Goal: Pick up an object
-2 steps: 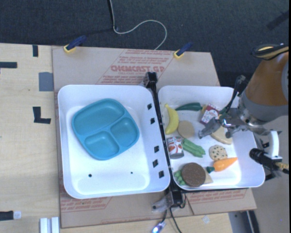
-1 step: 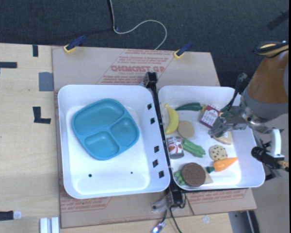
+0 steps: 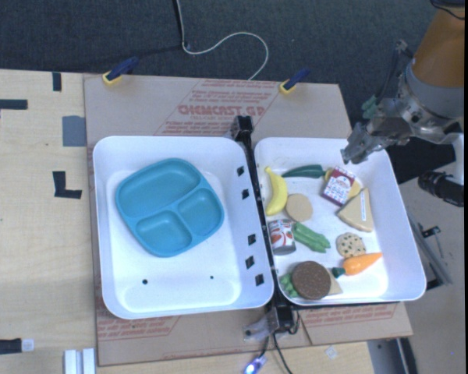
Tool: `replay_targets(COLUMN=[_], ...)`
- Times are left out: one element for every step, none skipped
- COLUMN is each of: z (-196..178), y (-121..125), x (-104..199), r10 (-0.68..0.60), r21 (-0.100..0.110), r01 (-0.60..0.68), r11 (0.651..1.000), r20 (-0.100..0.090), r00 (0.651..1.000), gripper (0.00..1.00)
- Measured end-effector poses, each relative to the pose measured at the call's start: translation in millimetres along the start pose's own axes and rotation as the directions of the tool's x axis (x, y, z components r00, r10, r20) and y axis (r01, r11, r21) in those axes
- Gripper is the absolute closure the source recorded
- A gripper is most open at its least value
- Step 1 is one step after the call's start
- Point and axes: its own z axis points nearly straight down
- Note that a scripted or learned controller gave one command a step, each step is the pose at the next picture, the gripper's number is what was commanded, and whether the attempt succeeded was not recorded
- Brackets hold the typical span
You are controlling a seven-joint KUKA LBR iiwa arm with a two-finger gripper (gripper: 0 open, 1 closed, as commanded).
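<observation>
The right bin [image 3: 398, 209] holds several toy foods: a yellow banana [image 3: 275, 191], a dark green pepper [image 3: 304, 171], a red carton [image 3: 338, 186], a cheese wedge [image 3: 358, 210], a tan round biscuit [image 3: 299, 207], a small can [image 3: 281, 236], a green pea pod [image 3: 312, 237], a cookie [image 3: 349, 245], a carrot [image 3: 362, 263] and a brown burger patty [image 3: 310, 280]. My gripper [image 3: 356, 151] hangs over the bin's far right part, just above and right of the red carton. Nothing shows between its fingers.
The left bin [image 3: 117, 279] holds a blue divided plate [image 3: 169, 206]. A black divider [image 3: 253, 209] joins the two bins. Both rest on a cardboard sheet [image 3: 210, 107] with clamps at its far edge. A white cable [image 3: 218, 45] loops behind.
</observation>
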Motion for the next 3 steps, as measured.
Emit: replay_targets(z=[87.5, -10.9, -45.7], y=[-16.1, 0.7, -61.5], x=[59.7, 110.9, 165.0], r10=[0.002, 0.0, -0.001], r21=[0.027, 0.007, 0.014], r01=[-0.002, 0.0, 0.001], r11=[1.0, 1.0, 1.0], r20=[-0.004, -0.003, -0.004], r00=[1.0, 1.0, 1.0], gripper=[1.0, 1.0, 1.0])
